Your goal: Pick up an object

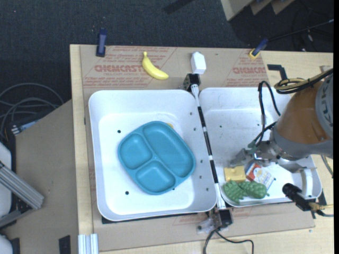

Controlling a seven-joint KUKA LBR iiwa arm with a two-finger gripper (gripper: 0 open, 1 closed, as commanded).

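In the right bin [233, 110], near its front edge, lie three small objects: a yellow block [234, 173], a green bumpy toy [244, 190] and a red and white packet [260, 174]. My gripper [252, 155] hangs low over this cluster, just above the yellow block and the packet. The grey wrist and the orange band [303, 115] rise behind it to the right. Part of the packet is hidden under the gripper.
A blue divided plate [155, 156] lies in the left bin [106, 115]. On the bench behind the bins rest a yellow banana [154, 67] and a white block [198, 62]. Black cables [265, 102] loop over the right bin's back.
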